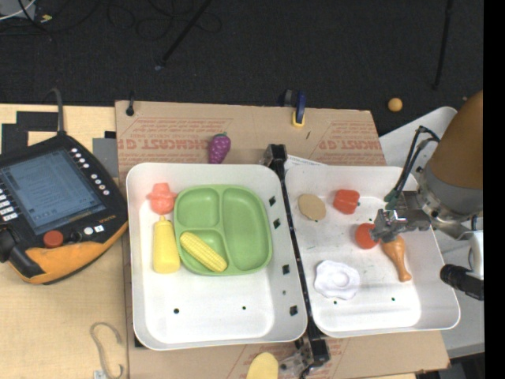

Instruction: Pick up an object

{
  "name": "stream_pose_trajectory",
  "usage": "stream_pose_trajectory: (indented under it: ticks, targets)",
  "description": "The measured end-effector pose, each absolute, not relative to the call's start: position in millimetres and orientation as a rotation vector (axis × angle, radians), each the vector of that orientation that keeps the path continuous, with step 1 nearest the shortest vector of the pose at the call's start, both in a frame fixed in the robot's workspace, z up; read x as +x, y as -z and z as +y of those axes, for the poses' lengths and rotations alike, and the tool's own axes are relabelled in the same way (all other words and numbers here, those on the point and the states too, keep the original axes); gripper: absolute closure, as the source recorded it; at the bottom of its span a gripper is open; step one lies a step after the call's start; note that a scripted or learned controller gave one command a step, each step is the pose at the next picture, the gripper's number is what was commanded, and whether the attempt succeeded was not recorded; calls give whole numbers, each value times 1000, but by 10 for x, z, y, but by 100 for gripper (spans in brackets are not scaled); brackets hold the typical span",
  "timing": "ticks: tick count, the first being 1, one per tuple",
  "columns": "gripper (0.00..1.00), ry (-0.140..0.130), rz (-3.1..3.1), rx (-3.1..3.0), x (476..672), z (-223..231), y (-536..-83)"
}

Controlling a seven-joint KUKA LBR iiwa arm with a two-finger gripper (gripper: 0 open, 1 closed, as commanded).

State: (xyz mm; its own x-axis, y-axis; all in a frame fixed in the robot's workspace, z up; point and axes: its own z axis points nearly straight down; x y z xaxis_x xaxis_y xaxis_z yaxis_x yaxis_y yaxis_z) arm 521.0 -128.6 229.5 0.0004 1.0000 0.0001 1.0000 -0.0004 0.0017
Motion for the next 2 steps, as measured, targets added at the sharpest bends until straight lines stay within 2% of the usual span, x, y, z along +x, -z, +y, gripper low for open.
stream_pose_trajectory:
  ticks: [2]
  targets:
    - [100, 2, 2228, 2221, 5200, -201, -2232]
